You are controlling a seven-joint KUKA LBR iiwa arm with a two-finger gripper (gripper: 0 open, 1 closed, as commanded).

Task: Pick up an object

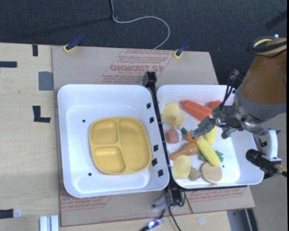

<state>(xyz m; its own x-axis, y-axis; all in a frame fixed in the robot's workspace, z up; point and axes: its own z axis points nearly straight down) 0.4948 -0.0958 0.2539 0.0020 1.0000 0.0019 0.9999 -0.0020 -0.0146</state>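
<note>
Low in the right bin [231, 174], fingers [201, 130] seemingly apart, gripping nothing, corn cob [207, 151] just below them.

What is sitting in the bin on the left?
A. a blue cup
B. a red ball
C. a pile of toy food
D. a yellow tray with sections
D: the left bin holds a yellow divided tray, while the toy food, such as the corn cob and the orange carrot, lies in the right bin.
</note>
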